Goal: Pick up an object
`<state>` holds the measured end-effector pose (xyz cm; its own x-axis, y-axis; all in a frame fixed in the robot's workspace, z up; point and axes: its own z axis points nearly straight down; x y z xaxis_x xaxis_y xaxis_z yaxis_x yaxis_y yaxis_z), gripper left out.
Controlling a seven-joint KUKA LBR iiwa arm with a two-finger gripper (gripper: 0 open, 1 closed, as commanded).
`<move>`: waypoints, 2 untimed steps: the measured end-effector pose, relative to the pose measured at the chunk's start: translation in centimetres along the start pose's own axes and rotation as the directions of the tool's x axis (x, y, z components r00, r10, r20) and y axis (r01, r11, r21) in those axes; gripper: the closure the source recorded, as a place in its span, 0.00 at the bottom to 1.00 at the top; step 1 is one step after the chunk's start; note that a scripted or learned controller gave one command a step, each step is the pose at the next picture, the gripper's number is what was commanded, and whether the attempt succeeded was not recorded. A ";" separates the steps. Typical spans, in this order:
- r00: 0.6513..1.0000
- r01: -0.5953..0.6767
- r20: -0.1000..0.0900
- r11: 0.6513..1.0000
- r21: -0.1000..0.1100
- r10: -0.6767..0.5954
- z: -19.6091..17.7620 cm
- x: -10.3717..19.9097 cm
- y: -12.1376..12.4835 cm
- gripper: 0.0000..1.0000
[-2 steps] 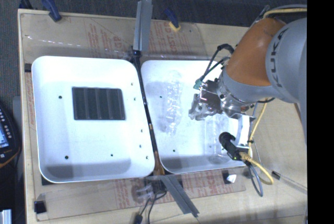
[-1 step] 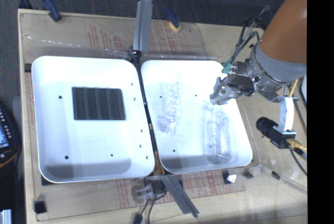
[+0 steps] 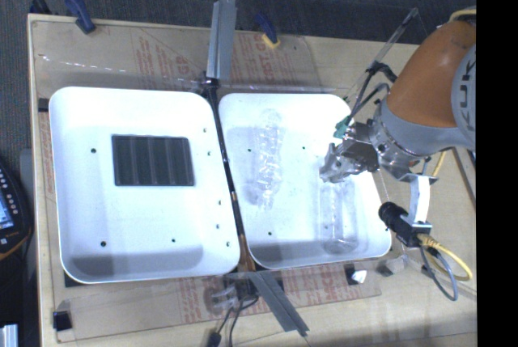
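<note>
the arm (image 3: 433, 86) reaches in from the right and the gripper (image 3: 340, 162) hangs low over the right side of the right bin (image 3: 243, 175), at the far end of a clear plastic bottle (image 3: 338, 216) that lies lengthwise toward the near wall. a second clear plastic bottle (image 3: 265, 158) lies nearer the middle of the same bin, well apart from the tool. the left bin (image 3: 73, 175) holds only a dark ribbed rectangular block (image 3: 153, 160), lying flat. from where i stand the tool's state can't be judged; metal parts and wiring blur together at the wrist, and nothing is visibly gripped. likely target is the right-hand bottle, since the tool sits just above its far end. risks as i read them: the bottle is transparent and nearly lost against the white floor, so any approach could be off-centre; a grab at the tapered end rather than the body may let it squirt out or roll toward the bin wall; thin plastic may crumple and slip on closing; the bottle lies close to the right wall, so a low approach could catch the rim. the loose cable (image 3: 441, 260) hanging at the near right of the wrist could snag the bin edge on the lift.
</note>
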<state>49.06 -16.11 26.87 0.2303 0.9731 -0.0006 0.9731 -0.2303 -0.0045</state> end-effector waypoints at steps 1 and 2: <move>1.000 0.000 0.000 1.000 -0.001 0.000 0.0 0.0 0.0 0.00; 1.000 0.013 0.000 1.000 -0.005 -0.013 -4.2 4.2 -2.3 0.00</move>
<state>47.81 -11.49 31.11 0.2177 0.9760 0.0000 0.9760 -0.2177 0.0003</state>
